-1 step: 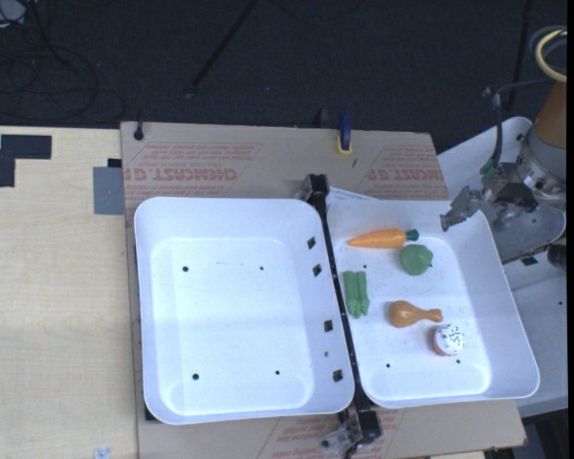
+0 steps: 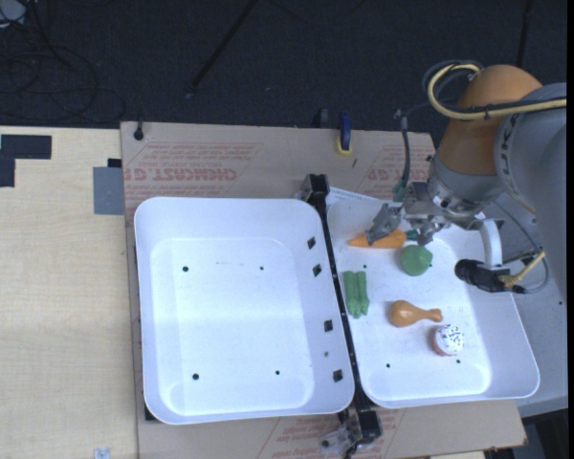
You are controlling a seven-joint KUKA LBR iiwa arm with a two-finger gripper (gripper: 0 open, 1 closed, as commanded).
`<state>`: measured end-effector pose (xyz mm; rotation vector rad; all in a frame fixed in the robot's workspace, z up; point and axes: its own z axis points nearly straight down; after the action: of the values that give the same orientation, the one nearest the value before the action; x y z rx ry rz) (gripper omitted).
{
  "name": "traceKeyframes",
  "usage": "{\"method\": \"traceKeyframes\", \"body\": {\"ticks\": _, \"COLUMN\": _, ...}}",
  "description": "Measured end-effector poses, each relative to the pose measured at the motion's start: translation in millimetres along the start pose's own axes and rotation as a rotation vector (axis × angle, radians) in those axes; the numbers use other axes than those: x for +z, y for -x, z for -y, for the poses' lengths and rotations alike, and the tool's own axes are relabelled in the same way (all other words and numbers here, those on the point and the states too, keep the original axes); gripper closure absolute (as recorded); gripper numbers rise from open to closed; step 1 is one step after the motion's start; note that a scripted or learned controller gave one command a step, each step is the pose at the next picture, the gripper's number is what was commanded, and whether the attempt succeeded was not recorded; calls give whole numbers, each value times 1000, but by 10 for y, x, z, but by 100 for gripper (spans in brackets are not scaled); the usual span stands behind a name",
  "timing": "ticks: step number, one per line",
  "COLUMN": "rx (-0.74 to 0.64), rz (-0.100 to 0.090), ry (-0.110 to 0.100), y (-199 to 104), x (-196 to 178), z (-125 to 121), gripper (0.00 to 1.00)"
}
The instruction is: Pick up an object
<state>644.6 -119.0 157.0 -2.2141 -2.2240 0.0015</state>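
Nearest the camera, in the right bin (image 2: 517, 390), lies a small white ball with dark speckles (image 2: 448, 339), and just beyond it an orange drumstick-shaped toy (image 2: 413, 313) on its side. Level with that, close to the divider, sits a green ridged piece (image 2: 355, 293). Farther back comes a green round object (image 2: 416, 259), and beyond that an orange carrot-like piece (image 2: 383, 241) lying across the bin. The left bin (image 2: 153, 256) has bare white floor.

The gripper (image 2: 402, 220) hangs directly over the carrot-like piece, low in the bin's far part. Grey parts of it cover the carrot's upper edge, but whether the carrot sits between the fingers, and how wide they stand, cannot be told from this slanted view.

What could go wrong: the carrot is slim and lies flat, so a closing pinch may skid along it and squirt it sideways. The green round object is just beside it, near enough that a finger could nudge it or trap both things at once. The bin's far wall is close, leaving little room for correction.

The arm (image 2: 526, 151) comes in from the right, its orange band (image 2: 488, 113) high at the back, bending down to the wrist, which points leftward and down into the bin.
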Motion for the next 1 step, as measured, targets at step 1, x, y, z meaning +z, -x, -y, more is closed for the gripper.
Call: {"method": "traceKeyframes", "body": {"ticks": 1, "rx": 3, "rz": 1, "ry": -1, "y": -291, "x": 717, "z": 10, "gripper": 0}}
